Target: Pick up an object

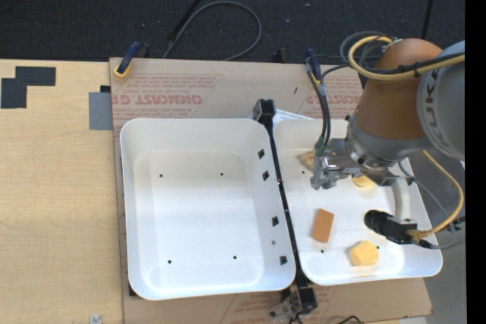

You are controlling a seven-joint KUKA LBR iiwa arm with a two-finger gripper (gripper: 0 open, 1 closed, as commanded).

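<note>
My gripper (322, 177) hangs low over the upper middle of the right bin (334, 273), under the grey arm with its orange band. A small tan piece (307, 160) lies just to its upper left, near the bin's divider. An orange block (323, 225) lies below the gripper, apart from it. A yellow block (364, 253) rests near the bin's front edge. Another yellow piece (364, 180) peeks out from under the wrist on the right, mostly hidden.
The left bin (137, 163) stands beside the right one, and a black divider strip (275, 193) runs between them. Blue and yellow clamps hold the cardboard base at the back. The wooden bench stretches to the left.
</note>
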